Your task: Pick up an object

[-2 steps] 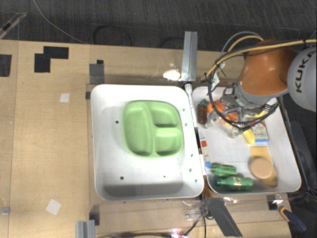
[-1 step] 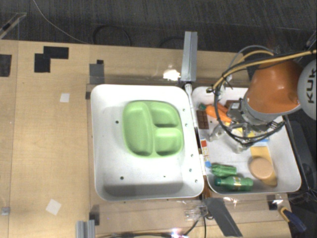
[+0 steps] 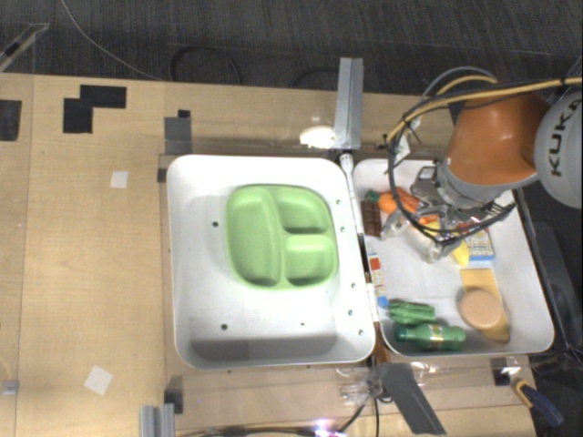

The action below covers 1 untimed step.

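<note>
My gripper (image 3: 414, 237) hangs over the upper middle of the right bin (image 3: 533, 335), below the orange band of the wrist. Its two grey fingers (image 3: 393, 227) stand open with bare white bin floor between them. An orange item (image 3: 398, 202) lies just beyond the gripper, partly hidden by the wrist cables. A yellow block (image 3: 463, 256) and a small blue-and-white box (image 3: 482, 248) lie to the gripper's right. Nearer the front sit a tan round object (image 3: 481, 309), a green bottle (image 3: 430, 336) and a smaller green piece (image 3: 410, 312).
The left bin (image 3: 196, 317) holds a green divided plate (image 3: 278, 235). A brown item (image 3: 372, 217) lies along the right bin's left wall. Black cables loop above the wrist. A metal post (image 3: 348, 107) stands behind the bins.
</note>
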{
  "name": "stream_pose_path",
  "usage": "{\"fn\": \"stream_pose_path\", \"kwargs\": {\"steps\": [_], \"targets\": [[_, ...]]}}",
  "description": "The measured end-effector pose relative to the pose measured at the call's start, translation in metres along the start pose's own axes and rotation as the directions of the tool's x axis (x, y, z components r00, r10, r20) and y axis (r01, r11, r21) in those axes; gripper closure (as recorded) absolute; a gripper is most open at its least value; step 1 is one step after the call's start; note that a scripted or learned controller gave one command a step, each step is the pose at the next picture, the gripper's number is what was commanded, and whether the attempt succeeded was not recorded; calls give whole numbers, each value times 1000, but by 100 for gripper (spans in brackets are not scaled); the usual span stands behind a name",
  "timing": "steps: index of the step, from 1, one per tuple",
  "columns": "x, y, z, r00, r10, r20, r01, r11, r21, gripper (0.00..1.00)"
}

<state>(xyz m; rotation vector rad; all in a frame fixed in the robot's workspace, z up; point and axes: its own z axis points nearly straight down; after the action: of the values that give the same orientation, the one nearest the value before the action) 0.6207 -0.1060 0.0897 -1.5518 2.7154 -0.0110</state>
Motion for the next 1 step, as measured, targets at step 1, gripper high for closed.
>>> {"fn": "stream_pose_path", "kwargs": {"steps": [1], "targets": [[-12,-21,1,998,-68,-1,68,998,-2,0]]}}
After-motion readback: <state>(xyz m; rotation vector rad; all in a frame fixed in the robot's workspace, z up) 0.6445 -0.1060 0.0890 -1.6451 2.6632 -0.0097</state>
